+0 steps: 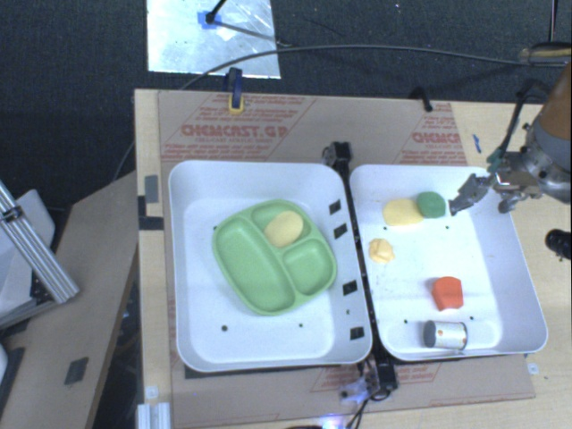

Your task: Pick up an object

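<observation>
Bench: I see the brown board (295,119) filling the middle of the frame, printed in red, with both bins resting on it side by side.
Left bin: the white bin (201,239) at centre left carries a green divided plate (259,275); it sits tilted, and a pale yellow lump (285,229) lies in its upper right compartment.
Right bin: the white bin (500,266) at centre right is where I judge the pick will happen, since the arm works over it.
Arm: the grey arm (550,146) comes in from the right edge, reaching toward the upper part of the right bin.
Gripper: the gripper (466,198) hangs near the bin's upper right; its fingers are too small and dark, so I cannot tell whether they are spread or closed, and nothing shows between them.
Nearest candidates: a yellow piece (402,211) and a green ball (431,204) touch each other just left of the gripper; that contact could spoil a clean grasp.
Other items: an orange block (448,292) and a metal cylinder (445,334) lie lower right, a small yellow piece (382,250) near the divider, all well apart.
Clutter: a foil sheet (210,25) upper left, clear of the work.
</observation>
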Robot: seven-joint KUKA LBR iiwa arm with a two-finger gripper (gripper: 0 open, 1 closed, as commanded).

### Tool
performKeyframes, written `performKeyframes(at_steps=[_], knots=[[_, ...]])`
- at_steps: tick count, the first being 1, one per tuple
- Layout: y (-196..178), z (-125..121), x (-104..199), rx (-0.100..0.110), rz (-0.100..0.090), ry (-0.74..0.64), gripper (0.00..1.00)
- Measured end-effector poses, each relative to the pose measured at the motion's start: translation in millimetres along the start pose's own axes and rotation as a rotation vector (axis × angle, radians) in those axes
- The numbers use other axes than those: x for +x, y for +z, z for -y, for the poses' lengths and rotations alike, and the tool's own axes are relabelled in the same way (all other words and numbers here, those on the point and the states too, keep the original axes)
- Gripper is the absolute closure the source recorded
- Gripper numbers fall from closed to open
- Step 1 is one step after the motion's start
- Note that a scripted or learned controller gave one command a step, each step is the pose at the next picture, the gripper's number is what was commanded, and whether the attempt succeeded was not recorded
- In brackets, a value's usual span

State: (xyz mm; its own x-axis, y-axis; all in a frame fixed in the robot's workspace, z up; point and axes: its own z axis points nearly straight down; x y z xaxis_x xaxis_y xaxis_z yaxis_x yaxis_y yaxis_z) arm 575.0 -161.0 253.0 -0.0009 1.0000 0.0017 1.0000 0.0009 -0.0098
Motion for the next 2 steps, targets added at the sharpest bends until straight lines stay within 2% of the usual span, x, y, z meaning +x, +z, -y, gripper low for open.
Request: performKeyframes(at_steps=[1, 2], knots=[[-6.4, -2.2, 0.3, -0.012, 0.003, -0.003, 0.00], [36.9, -8.1, -2.0, -0.008, 0.002, -0.001, 0.00]])
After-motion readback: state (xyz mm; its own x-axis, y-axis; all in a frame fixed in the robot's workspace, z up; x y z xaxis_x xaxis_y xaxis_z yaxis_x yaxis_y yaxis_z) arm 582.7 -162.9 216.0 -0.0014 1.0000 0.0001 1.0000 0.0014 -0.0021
